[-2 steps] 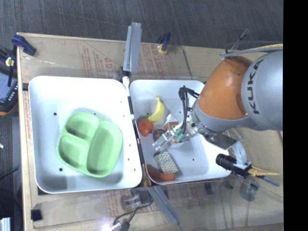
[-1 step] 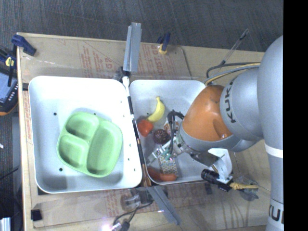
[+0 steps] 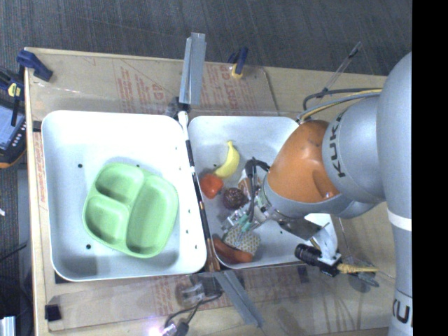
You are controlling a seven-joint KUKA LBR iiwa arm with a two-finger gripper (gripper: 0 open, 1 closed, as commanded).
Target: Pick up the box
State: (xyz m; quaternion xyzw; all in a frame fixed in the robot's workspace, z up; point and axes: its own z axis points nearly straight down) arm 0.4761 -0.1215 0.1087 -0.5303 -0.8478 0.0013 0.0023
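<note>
My arm (image 3: 336, 166) is the biggest thing here; it comes in from the right and hangs over the right part of the right bin (image 3: 210, 128). There are two white bins on the bench (image 3: 105, 82), side by side and touching along one edge.

The left bin (image 3: 63, 138) holds one thing: a green plate (image 3: 131, 210) with three sections, lying near its middle.

All the other things are in the right bin, in its left part. I count one yellow banana (image 3: 227, 161), closest to the far wall. Just below the banana is one red round fruit (image 3: 211, 185), near the wall shared with the left bin. Beside that fruit, toward my arm, is one dark round fruit (image 3: 234, 198). At the near wall lies one long orange-red thing (image 3: 234, 253). Between the dark fruit and this thing lies the box (image 3: 243, 239), small and patterned, partly under my gripper (image 3: 248, 212). My wrist covers the fingers, so I cannot tell how wide they are or whether they have hold of anything.
</note>
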